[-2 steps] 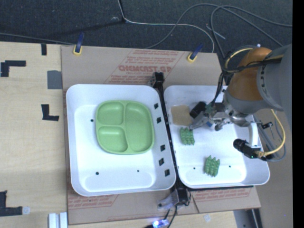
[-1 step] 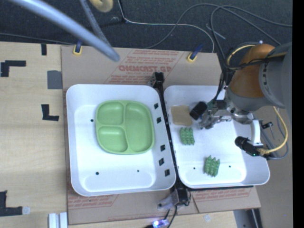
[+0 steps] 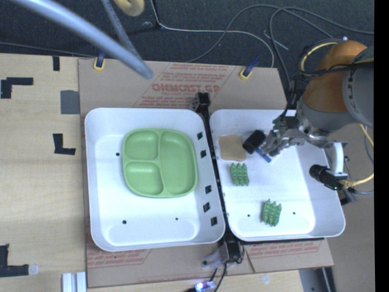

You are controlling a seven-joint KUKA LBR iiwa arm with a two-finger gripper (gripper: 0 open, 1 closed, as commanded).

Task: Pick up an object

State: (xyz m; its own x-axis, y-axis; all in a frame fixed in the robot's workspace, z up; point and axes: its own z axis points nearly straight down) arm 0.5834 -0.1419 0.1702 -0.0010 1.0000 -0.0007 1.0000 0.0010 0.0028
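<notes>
The grey arm (image 3: 340, 96) reaches over the right bin (image 3: 316, 224). A green divided plate (image 3: 160, 163) fills the left bin's (image 3: 100, 181) middle. Near the right bin's left edge lie a tan sponge (image 3: 231, 147) and two green studded blocks (image 3: 239, 174) (image 3: 271, 213). The gripper (image 3: 265, 147) hovers beside the sponge.

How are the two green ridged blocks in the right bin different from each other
The upper green block lies near the bin's middle, just below the tan sponge; the lower green block sits farther right, near the front wall of the right bin. The upper one stands nearly straight, the lower one is tilted. Both share the same green colour, ridged surface and similar size.
</notes>
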